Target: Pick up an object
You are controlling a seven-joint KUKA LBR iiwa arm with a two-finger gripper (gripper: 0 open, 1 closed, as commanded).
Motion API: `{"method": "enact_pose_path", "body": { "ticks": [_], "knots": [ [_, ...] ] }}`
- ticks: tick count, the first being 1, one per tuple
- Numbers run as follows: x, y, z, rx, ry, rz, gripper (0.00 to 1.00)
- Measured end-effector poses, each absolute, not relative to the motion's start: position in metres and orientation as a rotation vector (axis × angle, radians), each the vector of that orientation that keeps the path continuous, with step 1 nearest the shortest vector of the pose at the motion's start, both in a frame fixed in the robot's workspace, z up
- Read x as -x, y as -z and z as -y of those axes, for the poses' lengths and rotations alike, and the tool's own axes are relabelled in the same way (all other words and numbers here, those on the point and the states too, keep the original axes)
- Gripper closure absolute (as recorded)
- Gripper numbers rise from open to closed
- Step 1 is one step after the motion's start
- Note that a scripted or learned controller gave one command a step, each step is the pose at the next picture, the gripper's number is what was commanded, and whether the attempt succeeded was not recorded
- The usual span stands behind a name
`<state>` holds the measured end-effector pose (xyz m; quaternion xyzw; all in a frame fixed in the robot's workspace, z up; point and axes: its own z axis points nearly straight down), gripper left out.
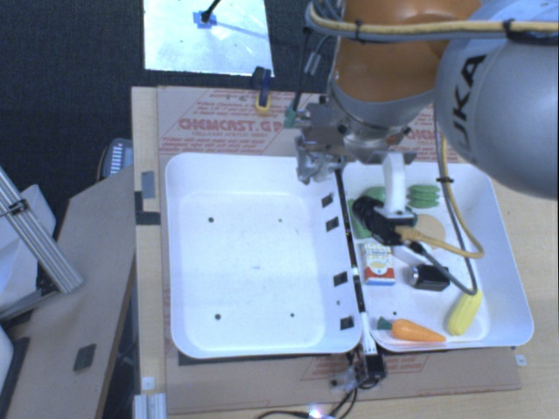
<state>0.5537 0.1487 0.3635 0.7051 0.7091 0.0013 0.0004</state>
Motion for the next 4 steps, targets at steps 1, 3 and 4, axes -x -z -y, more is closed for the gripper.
{"method": "enact_pose_path", "body": {
  "ticks": [1, 3, 4],
  "knots": [
    [-0.617, -0.404, -0.18, -2.211, -0.013, -2.225, 1.0],
    [-0.609, -0.24, -0.237, -2.219, 0.02, -2.237, 1.0],
    [-0.657, -0.377, -0.231, -2.21, -0.025, -2.22, 1.0]
  ]
}}
